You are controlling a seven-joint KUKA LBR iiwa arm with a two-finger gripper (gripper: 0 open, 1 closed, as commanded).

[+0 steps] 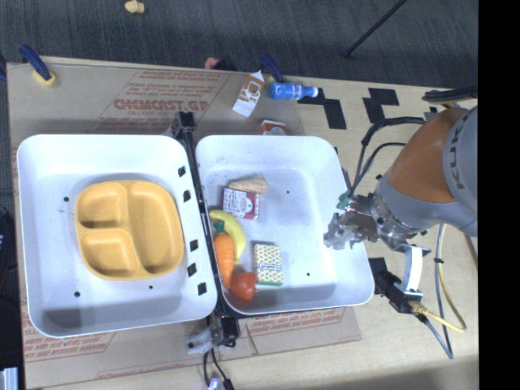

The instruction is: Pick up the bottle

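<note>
camera view puts your small blue plastic bottle (292,92) on the bench beyond the right white bin's (351,276) far rim, well apart from the gripper (340,232) at that bin's right wall. its pinch state i cannot tell. you risk clipping the rim; the bench around the bottle looks open.

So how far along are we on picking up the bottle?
Nothing looks done yet. The small blue plastic bottle lies on its side on the cardboard bench top, outside and behind the right-hand shallow white bin. The grey arm's gripper sits at that bin's right wall, well away from the bottle, with nothing visibly between its fingers. Left: reach the bottle, grasp and lift it.
</note>
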